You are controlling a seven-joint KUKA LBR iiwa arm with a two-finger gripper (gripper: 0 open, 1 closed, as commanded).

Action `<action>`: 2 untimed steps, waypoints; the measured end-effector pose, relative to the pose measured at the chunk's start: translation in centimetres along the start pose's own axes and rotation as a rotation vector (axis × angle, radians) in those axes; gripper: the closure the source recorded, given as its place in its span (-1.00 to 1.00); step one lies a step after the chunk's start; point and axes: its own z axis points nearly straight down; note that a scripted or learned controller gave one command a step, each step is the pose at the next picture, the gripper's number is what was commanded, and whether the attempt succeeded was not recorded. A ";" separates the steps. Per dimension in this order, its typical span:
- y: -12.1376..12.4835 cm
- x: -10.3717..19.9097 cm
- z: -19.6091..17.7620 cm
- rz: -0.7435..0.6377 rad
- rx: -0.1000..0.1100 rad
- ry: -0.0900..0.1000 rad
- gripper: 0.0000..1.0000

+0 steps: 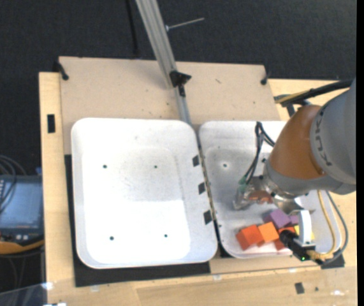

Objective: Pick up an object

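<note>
Orange block (250, 236): lay just below my gripper (245, 196), toward the right bin (223, 145) front edge
Grip: I couldn't tell
Purple block (280, 218): beside it, right

The grey arm (322, 148) with its orange band reaches in from three o'clock over the right bin (226, 152). Its gripper (248, 196) hangs low above the bin floor, near the centre. Toward five o'clock from it lie an orange block (252, 236) and a purple block (278, 218), perhaps touching. The left bin (137, 190) sits at nine o'clock.
</note>
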 end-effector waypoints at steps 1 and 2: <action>0.6 -0.5 -4.4 -0.008 0.000 0.000 1.00; 0.7 -1.6 -9.2 -0.011 -0.001 -0.001 1.00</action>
